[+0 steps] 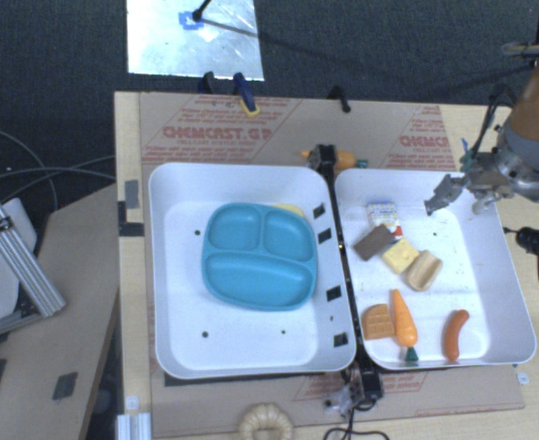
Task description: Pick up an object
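The right bin (489,273) holds several toy foods. A white and blue packet (382,214) lies at the back, with a brown block (374,242) just in front of it. A yellow cheese piece (399,256) and a bread roll (423,270) sit mid-bin. Nearer the front are a toast slice (377,322), a carrot (403,317) and a sausage (453,335). My gripper (459,200) hangs over the back right of this bin, right of the packet. It is open, with nothing between its fingers (436,200).
The left bin (182,319) carries a blue divided plate (258,255) with a small yellow item (291,210) behind it. A black divider (338,264) joins the two bins. A cable and plug (535,241) lie by the right bin's rim.
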